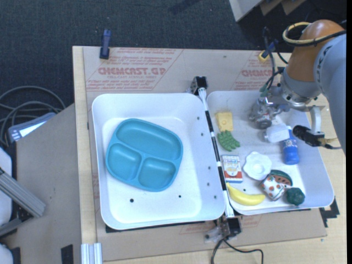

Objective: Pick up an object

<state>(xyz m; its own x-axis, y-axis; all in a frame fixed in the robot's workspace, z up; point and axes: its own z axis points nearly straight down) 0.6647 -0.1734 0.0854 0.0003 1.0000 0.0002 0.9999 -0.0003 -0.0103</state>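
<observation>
**Banana-side clutter, gripper at the far end of the right bin**

Yellow plastic banana (246, 197) lies closest, against the near wall of the right white bin (322, 172). Beside it sit a round cup painted like a watermelon (276, 183) and a dark green knobbly lump (295, 196). Just behind are a small red-and-white carton (232, 168) and a white round lid-like piece (257, 165).

Further back, a blue bottle with a white cap (290, 150) lies beside a pale white piece (276, 133). A green leafy toy (228, 141) and a yellow wedge-like block (224, 120) sit by the divider. The left white bin (110, 202) carries 1 thing, a blue 3-compartment plate (144, 154).

The gripper (263, 113) hangs low over the far part of the right bin, near the pale white piece and apart from the rest. Whether it is released, clenched or grasping anything cannot be told from this slant.

No 1 object is named, so the likeliest pick is whatever lies under the gripper.

- **Handling:** all of these look like light, hard, smooth plastic toys, so weight should not matter but slipping might.
- **Bottle:** it would probably roll unless taken across its body at mid-length.
- **Banana:** it is best taken across the middle of its curve.
- **Green toy:** its ridges should give better purchase.
- **Plate:** it looks too wide and flat, and offers only its rim.
</observation>
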